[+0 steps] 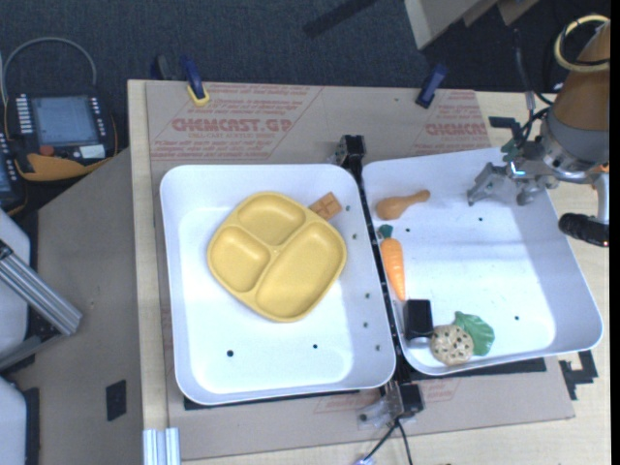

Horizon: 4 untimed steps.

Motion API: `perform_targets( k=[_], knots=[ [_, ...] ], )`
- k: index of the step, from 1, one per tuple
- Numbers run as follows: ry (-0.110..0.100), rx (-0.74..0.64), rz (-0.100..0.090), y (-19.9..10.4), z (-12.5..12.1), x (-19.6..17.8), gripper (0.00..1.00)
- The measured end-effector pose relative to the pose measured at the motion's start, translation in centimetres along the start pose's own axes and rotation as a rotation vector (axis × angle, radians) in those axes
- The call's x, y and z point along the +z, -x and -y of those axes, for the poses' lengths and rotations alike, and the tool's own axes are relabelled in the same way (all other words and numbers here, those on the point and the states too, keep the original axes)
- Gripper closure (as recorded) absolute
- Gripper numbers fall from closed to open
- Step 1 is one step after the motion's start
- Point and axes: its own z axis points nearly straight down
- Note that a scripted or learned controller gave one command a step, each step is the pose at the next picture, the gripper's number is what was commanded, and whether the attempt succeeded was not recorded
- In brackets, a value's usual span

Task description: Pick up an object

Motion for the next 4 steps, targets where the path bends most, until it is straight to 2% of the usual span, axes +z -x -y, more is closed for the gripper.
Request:
perform_targets(
  k=[1,2,3,4],
  knots=[
    [0.008,-0.003,-0.003,-0.3,-0.5,4.4,0.00],
    [0.020,-0.005,0.008,0.0,-0.6,3.1,1.00],
    [0.011,0.000,0.004,0.1,-0.4,-3.4,1.00],
    [0.012,0.000,0.005,0.1,-0.5,-8.5,1.00]
  ],
)
